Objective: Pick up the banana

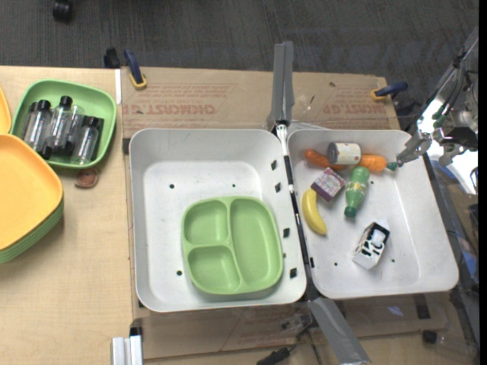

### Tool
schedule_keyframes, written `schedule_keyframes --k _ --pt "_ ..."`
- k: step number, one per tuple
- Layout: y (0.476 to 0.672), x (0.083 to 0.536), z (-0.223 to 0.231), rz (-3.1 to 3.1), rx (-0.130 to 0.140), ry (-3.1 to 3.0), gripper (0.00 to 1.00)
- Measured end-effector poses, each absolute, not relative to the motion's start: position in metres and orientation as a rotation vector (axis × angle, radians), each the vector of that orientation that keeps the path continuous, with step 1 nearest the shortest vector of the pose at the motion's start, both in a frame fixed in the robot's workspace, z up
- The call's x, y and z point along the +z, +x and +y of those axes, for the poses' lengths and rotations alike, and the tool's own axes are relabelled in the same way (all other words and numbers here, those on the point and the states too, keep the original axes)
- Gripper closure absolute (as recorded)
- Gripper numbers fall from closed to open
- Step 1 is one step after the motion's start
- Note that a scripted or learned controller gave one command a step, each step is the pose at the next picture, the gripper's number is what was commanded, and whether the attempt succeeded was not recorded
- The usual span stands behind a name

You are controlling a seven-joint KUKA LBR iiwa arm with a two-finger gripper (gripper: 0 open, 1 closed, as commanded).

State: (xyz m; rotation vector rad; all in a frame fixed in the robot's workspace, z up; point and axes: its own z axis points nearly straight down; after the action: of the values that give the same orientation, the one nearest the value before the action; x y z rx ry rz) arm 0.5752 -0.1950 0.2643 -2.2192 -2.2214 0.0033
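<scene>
Near the left wall of the right bin [437,226] lies the banana [313,212], flat on the white floor — bare floor below it, a purple box [328,184] and a green bottle [355,191] just to its right. Left bin [152,226]: a green divided tray [231,245]. Cardboard and dark carpet surround both. Gripper [426,139] at the right rim — open or closed, cannot tell.

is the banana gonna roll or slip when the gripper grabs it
The banana lies flat on its curved side in the right bin, so it probably won't roll. Its smooth, toy-like skin and tapered ends may slip in a pinch. It looks stiff and light, and might pivot if nudged.
</scene>
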Motion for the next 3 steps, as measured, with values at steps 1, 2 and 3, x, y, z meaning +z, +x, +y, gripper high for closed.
schedule_keyframes --k 1,2,3 --pt "0.576 0.272 -0.196 -2.223 0.005 -2.217 1.0" --pt "0.534 0.091 -0.21 -2.067 0.001 -2.365 1.0" --pt "0.477 0.091 -0.21 -1.966 0.002 -2.447 1.0"
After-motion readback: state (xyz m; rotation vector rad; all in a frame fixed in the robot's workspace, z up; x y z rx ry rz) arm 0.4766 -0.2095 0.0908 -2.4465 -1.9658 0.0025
